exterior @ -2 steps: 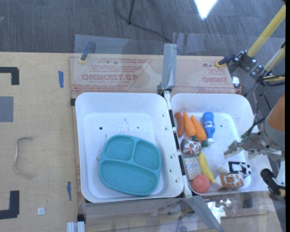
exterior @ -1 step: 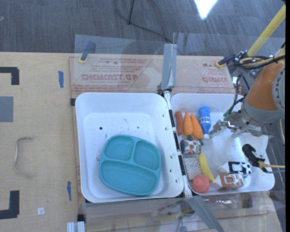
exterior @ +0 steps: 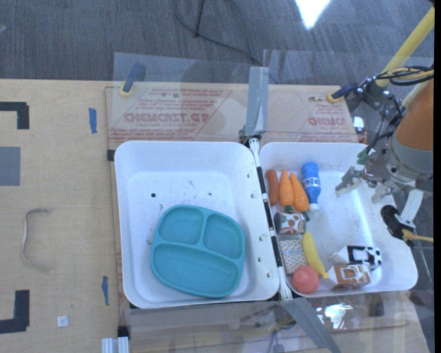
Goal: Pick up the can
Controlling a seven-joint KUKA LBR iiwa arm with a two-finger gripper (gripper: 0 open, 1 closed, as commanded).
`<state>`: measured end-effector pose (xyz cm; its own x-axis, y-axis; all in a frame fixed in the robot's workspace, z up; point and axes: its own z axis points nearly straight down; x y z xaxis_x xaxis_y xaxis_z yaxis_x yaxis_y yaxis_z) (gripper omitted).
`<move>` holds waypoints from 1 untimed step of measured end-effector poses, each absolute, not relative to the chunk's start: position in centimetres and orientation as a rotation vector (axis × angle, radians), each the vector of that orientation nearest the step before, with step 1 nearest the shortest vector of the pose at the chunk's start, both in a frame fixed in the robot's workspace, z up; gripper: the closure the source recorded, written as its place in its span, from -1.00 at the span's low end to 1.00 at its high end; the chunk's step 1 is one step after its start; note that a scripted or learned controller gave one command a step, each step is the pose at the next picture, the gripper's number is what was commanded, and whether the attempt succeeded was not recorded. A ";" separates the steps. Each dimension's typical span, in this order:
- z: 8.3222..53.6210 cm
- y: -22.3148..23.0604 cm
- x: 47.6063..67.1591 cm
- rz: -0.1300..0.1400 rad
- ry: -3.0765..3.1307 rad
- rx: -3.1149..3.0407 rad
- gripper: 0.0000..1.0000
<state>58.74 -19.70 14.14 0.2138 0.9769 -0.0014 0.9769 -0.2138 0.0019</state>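
Bright, even overhead light; a white glare patch burns out at the top edge (reflections streak the clear sheet too). Slightly soft focus throughout.

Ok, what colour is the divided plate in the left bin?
Teal blue. The divided plate shows clearly in the camera view, lying flat in the left bin.

Two bins side by side. Left bin holds a divided plate, toward its near side. Right bin: carrots & bottle at far left, can just below them by the left wall, banana nearer, ball & carton along near edge. My gripper hangs over right bin's far right part, well apart from can.
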 end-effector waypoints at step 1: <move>8.8 -18.0 53.5 0.009 1.964 2.444 -1.00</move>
